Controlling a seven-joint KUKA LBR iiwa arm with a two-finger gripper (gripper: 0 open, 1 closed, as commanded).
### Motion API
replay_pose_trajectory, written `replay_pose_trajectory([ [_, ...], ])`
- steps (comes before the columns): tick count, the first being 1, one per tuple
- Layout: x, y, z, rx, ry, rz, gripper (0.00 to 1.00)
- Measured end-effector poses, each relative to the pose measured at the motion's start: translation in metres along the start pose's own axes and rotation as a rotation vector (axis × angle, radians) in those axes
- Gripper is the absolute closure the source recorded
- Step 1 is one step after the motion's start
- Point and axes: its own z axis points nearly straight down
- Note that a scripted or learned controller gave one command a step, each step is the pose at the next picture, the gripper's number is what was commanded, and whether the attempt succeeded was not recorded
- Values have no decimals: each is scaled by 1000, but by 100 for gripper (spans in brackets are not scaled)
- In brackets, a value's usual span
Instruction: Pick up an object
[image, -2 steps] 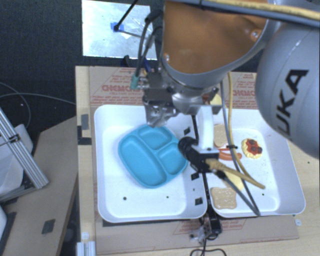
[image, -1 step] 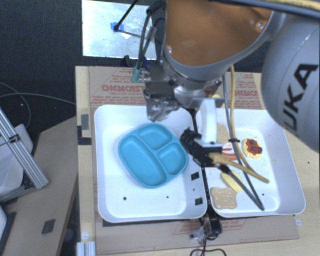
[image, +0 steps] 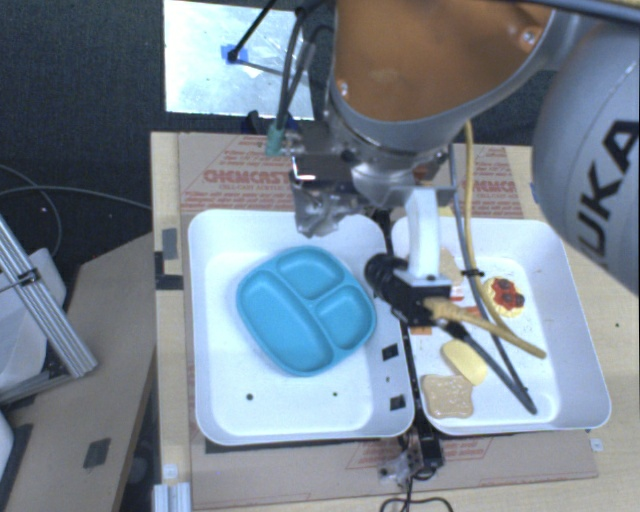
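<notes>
A blue divided plate (image: 305, 310) lies in the middle of the left bin (image: 215, 400). My gripper (image: 318, 214) hangs over the far edge of that bin, just beyond the plate's far rim, with nothing seen held in it. The right bin (image: 570, 390) holds a pizza slice toy (image: 505, 296), a yellow piece (image: 464, 361), a tan bread-like piece (image: 447, 396), a wooden utensil (image: 500, 332), a dark thin utensil (image: 508, 376), and a white and black object (image: 420, 250) at its left side.
The arm's large orange and grey body (image: 430, 70) covers the far part of both bins. The bins sit on a cardboard sheet (image: 230, 165). A metal frame (image: 40, 310) stands off the bench at the left.
</notes>
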Motion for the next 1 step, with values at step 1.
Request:
replay_pose_trajectory([
  [1,-2,66,-50,-4,-1,19,100],
])
